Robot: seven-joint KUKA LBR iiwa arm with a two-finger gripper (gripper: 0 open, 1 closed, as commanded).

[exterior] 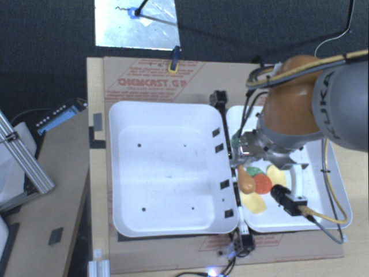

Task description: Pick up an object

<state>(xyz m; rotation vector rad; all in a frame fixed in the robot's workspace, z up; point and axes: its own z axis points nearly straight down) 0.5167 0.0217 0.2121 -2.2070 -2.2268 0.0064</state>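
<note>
Plastic fruits (257,184) lie just below the hand (247,154); its grip state I cannot tell. Next, descend and pinch one.

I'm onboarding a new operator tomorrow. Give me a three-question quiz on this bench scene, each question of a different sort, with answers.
1. True or false: the arm is over the left bin.
2. Which bin holds the red round object? A) left B) right
3. Fill in: the orange elongated object lies beside the red one, on the side nearer the ____ bin.

Key: 1 false, it is over the right bin. 2 B. 3 left.
</note>
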